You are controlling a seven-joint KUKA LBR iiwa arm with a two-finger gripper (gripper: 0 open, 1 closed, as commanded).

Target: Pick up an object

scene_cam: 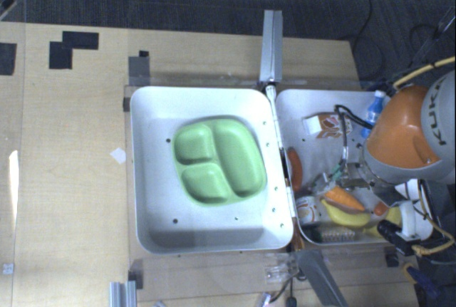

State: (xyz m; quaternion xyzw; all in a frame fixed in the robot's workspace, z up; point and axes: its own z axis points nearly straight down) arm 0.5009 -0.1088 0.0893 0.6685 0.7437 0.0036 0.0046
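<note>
In the right bin (313,105), my gripper (341,181) hangs low over a heap of items near the front. Just under it lie an orange carrot (343,198) and a yellow banana (349,215). A brown sausage (293,167) lies along the bin's left wall. A white and brown packet (324,125) sits toward the back, with a blue bottle (373,111) at the back right. The arm's orange band (400,133) hides the bin's right side.
The left bin (153,220) holds a green divided plate (217,159). A dark brush-like item (335,233) and a small round can (305,210) lie by the right bin's front edge. Cables trail at the right.
</note>
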